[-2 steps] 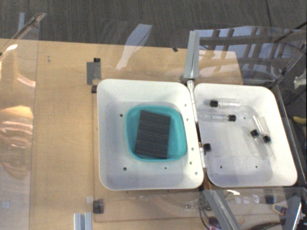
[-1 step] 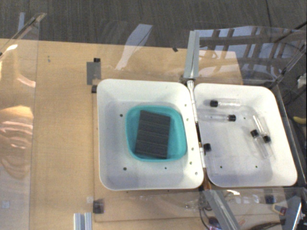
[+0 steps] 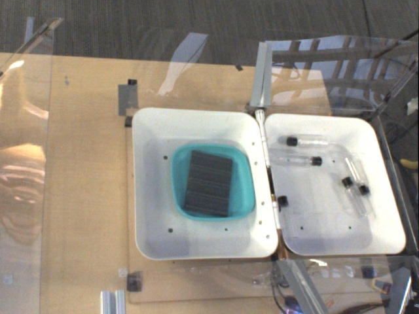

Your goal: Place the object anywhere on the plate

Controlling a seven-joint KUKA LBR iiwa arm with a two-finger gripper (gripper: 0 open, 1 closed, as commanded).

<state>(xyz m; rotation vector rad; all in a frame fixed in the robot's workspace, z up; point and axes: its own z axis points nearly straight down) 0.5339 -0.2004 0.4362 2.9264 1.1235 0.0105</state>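
Note:
A teal plate [image 3: 243,195] sits in the middle of the left white bin [image 3: 150,175]. A dark grey ribbed rectangular block [image 3: 209,183] lies flat on the plate, inside its rim, its long side running front to back.
The right white bin [image 3: 327,234] holds several clear tubes with black caps: two near its back [image 3: 304,140], [image 3: 298,160], two at its right side [image 3: 353,175], and one black cap [image 3: 282,201] by its left wall. A metal frame [image 3: 340,64] stands behind the right bin.

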